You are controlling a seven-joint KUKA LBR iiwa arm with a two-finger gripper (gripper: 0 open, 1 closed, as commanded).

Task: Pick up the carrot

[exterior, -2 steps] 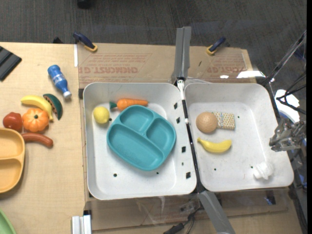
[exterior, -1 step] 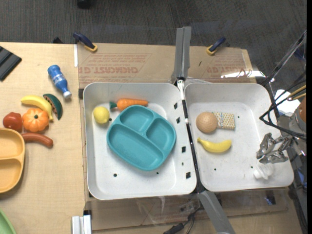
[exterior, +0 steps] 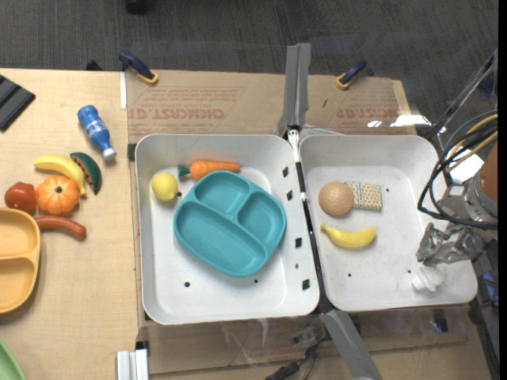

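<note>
Grey metal two-finger gripper (exterior: 445,248) hangs low at the frame's right edge over the right white bin (exterior: 396,291); whether it is released or clenched I cannot tell, since it looks blurred. To do this well, it should cross to the left white bin (exterior: 158,291), past the teal divided plate (exterior: 230,224). Well apart from it, the orange carrot (exterior: 212,167) lies beyond that plate's upper rim, beside a yellow lemon (exterior: 164,187).

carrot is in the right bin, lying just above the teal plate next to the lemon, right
Not quite: the camera view shows the carrot in the left bin, not the right one. The rest holds: it lies just above the teal plate, next to the lemon.
</note>
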